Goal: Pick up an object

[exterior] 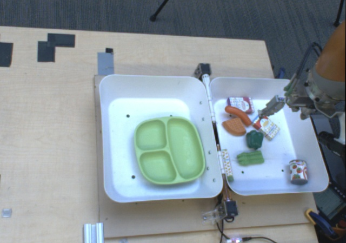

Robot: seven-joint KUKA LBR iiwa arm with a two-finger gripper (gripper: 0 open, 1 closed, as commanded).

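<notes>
Nothing picked yet, by the look of it. Gripper [266, 112] hangs low over the right bin [313, 144], tip just above the packet [270, 128] and beside the sausage [238, 113]; can't tell if it's released or clenched, and nothing shows betw. its tips. All items lie in that bin: chip [234, 126], dark green piece [254, 139], pickle [250, 158], can [298, 171], red pack [240, 104]. Left bin [119, 128] has the green tray [170, 150]. Left to do: close on smth, lift.

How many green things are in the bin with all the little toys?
2. A dark green toy sits mid-bin, just below the claw. A lighter green one lies right under it, nearer the bin's front. The claw could be hiding something more.
</notes>
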